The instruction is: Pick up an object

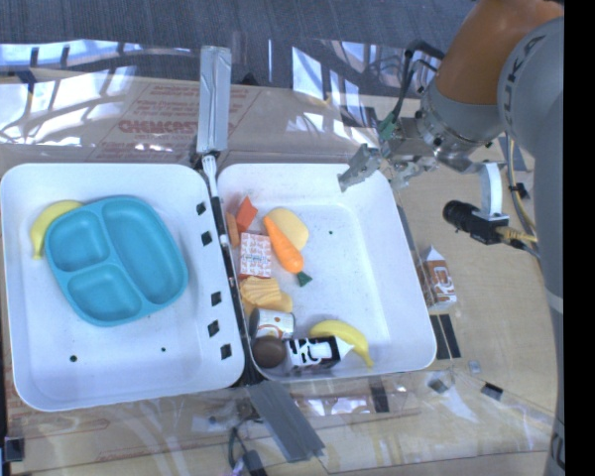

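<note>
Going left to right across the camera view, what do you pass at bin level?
Banana at the left bin's edge → blue divided plate → carrot → second banana → gripper above the right bin's far corner.

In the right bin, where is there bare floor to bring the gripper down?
The right bin has bare floor across its right half, bordered by the carrot on the left and the banana below. It is crowded along the left wall, from the carrot down to the banana. The gripper sits over the bin's top edge.
</note>
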Available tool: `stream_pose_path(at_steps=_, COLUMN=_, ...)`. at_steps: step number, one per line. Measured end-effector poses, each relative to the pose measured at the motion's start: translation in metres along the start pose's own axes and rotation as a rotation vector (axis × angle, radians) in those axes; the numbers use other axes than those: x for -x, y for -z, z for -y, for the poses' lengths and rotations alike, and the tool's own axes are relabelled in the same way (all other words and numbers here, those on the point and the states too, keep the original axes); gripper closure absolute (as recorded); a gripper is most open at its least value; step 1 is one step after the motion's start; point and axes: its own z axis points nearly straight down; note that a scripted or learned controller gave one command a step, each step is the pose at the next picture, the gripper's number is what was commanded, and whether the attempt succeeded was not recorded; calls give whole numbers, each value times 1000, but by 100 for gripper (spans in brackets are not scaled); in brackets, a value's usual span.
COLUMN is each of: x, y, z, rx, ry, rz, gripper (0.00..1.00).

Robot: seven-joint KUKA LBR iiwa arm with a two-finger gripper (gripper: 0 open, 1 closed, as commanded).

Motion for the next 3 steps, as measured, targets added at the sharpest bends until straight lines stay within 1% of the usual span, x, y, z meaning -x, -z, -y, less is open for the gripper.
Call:
stream_pose_path(at_steps=1, x=-56, y=-102, z=39, rx=-8, ry=66, rz=-3, gripper=0)
stream_pose_path(at_steps=2, x=-49, y=-174, z=10, rx=10, ry=243, rz=0, gripper=0)
stream_pose_path(at_steps=3, x=-57, y=-117, z=9, rx=7, ry=249, rz=1, gripper=0)
